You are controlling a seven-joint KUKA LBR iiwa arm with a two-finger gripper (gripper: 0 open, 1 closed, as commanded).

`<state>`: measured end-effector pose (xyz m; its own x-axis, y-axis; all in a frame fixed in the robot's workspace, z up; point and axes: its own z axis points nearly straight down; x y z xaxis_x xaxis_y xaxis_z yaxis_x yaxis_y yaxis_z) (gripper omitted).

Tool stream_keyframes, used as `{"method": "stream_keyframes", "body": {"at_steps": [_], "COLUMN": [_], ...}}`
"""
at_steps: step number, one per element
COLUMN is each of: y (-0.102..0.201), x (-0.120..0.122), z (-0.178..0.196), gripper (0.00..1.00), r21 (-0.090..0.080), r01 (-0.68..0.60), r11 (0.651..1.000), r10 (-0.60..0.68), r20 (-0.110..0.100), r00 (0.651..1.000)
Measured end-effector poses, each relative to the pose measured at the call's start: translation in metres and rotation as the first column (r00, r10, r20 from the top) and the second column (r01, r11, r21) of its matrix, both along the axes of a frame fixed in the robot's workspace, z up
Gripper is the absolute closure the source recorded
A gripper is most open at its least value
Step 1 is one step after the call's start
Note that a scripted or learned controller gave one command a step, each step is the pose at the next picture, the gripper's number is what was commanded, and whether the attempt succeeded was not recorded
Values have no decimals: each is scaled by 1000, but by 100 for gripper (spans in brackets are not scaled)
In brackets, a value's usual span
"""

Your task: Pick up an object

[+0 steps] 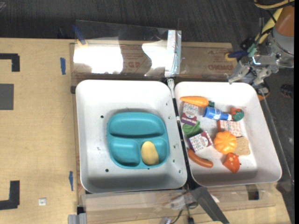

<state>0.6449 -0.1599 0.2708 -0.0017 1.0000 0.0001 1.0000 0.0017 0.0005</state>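
The right bin (266,167) holds a heap of toy food: a carrot (194,100), a blue carton (217,113), a small orange pumpkin (225,142), a sausage (200,159), a strawberry (232,162), a slice of bread (242,146) and several small printed cartons (190,112). My gripper (247,73) hovers above the far right corner of that bin, beyond its rim, apart from all the toys. Nothing shows between its fingers.
The left bin (91,125) carries a teal divided tray (135,136) with a yellow potato-like toy (149,152) in its near right compartment. A clear plastic sheet (126,55) stands behind the bins. Yellow and blue cables (261,27) hang by the arm at upper right.
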Motion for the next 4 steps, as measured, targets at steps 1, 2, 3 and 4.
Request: {"method": "stream_keyframes", "body": {"at_steps": [1,2,3,4], "y": [52,47,44,45], "x": [-3,17,17,23], "z": [-126,-178,-165,-62], "gripper": [0,0,100,100], "r21": [3,2,-1,0], "r01": [-30,-65,-65,218], "r11": [1000,998,998,976], "r10": [30,65,65,-218], "r20": [-12,0,-4,7], "r00": [999,998,998,976]}}
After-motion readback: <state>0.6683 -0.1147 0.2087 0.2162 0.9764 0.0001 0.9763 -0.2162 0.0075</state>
